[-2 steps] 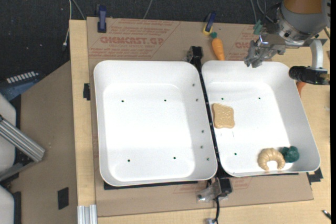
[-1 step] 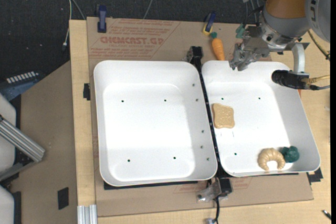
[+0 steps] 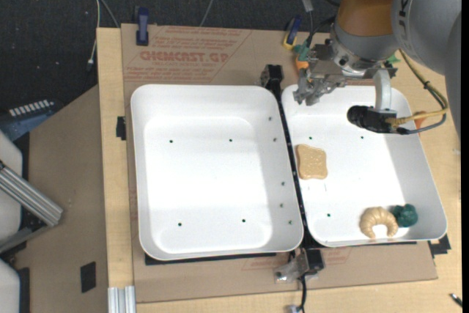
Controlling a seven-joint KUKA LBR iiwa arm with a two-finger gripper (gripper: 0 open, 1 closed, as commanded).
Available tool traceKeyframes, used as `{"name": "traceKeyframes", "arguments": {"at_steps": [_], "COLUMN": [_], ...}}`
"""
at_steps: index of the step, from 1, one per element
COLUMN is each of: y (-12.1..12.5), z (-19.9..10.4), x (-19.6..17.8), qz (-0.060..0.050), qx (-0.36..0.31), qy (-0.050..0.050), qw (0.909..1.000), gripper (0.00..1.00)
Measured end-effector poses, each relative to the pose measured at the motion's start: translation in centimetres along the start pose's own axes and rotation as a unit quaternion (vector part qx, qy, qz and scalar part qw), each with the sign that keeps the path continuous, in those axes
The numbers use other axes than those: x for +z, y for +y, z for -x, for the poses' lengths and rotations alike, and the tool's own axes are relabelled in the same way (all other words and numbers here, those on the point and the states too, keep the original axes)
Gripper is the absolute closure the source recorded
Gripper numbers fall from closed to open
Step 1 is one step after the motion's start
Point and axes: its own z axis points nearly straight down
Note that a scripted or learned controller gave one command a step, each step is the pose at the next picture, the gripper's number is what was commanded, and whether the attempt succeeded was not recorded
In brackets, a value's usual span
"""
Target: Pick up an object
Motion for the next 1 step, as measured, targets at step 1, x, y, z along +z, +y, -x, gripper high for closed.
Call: {"name": "traceKeyframes", "arguments": {"at_steps": [1], "y": [-0.80], "z": [-5.73], "x": [1.38], "qz": [0.000], "qx": [0.000], "qy": [0.000], "qw": [1.0000], "gripper": [1.00]}}
